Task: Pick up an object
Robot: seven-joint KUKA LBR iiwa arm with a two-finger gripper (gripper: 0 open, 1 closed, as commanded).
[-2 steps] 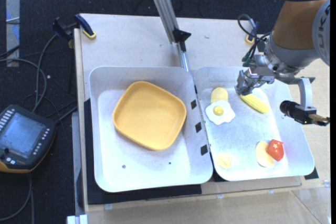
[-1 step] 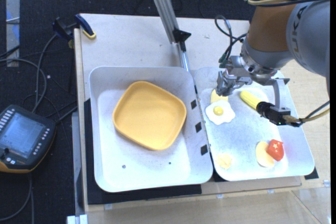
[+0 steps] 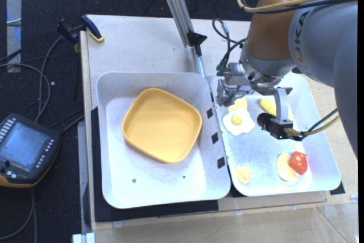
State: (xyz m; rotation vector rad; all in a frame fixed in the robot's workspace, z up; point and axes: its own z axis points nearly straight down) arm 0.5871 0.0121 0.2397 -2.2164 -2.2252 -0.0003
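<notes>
The gripper (image 3: 227, 94) sits low over the upper-left part of the right bin (image 3: 318, 171), just above a fried-egg toy (image 3: 238, 121) and beside a yellow piece (image 3: 239, 103); whether the fingers are open or closed cannot be determined, and no item is seen between them. The right bin also contains a yellow banana-like piece (image 3: 268, 105), a small yellow item (image 3: 243, 174) and a red piece (image 3: 298, 162) resting on a pale round piece (image 3: 285, 168). The left bin (image 3: 114, 179) contains a yellow square plate (image 3: 162, 124), and both bins rest on the tabletop (image 3: 136, 42).
</notes>
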